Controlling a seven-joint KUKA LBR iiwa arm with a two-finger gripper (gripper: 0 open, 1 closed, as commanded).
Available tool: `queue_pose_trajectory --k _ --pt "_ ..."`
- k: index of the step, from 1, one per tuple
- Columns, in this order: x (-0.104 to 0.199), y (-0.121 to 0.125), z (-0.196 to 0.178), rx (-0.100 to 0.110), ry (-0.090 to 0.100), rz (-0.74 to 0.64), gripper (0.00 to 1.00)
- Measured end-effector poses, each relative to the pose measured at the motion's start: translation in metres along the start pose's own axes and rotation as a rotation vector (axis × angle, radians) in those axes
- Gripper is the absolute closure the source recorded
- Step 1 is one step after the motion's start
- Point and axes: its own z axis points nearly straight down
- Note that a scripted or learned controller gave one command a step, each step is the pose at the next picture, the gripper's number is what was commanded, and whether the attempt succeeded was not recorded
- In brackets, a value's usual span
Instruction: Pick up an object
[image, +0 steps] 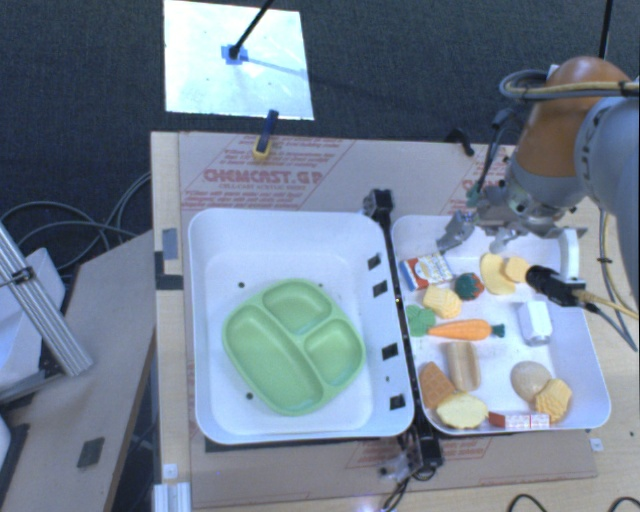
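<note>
Gripper above right bin's far-left corner, finger spread impossible to tell, nothing visibly held. Readable on bench board: "CHEMCAST".

The surface was a pale wooden bench covered by a brown cardboard sheet printed with red lettering. Two shallow white bins rested side by side on the sheet, touching along a black clipped seam. The left bin carried a green divided tray. The right bin carried an assortment of toy foods. A small yellow-and-blue item lay at the far edge of the cardboard. A grey label was fixed near the surface's left margin.
</note>
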Motion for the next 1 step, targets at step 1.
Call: queue_pose_trajectory --k 1 --pt "0.0002 0.0029 -0.0074 -0.012 -0.001 -0.002 0.0"
